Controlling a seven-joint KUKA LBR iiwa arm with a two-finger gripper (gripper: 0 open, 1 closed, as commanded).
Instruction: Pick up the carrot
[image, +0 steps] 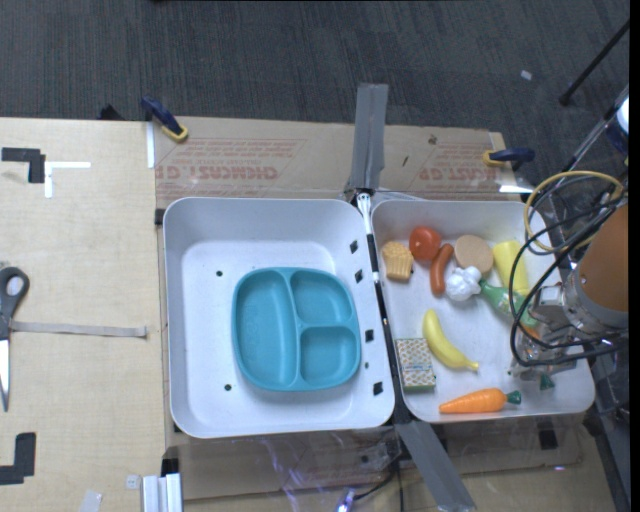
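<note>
The carrot (476, 402), orange with a green stem end pointing right, lies flat near the front edge of the right bin (560, 400). The arm comes in from the right with cables looped around its wrist. Its gripper (545, 370) hangs low over the bin's front right corner, just right of and slightly behind the carrot's green end. Nothing shows between gripper and carrot, and the carrot rests on the bin floor.
The right bin also holds a banana (447, 342), a speckled block (415, 363), a tomato (424, 240), a sausage (440, 270), a white garlic bulb (462, 284) and other toy foods. A blue divided plate (297, 328) sits in the left bin (190, 300).
</note>
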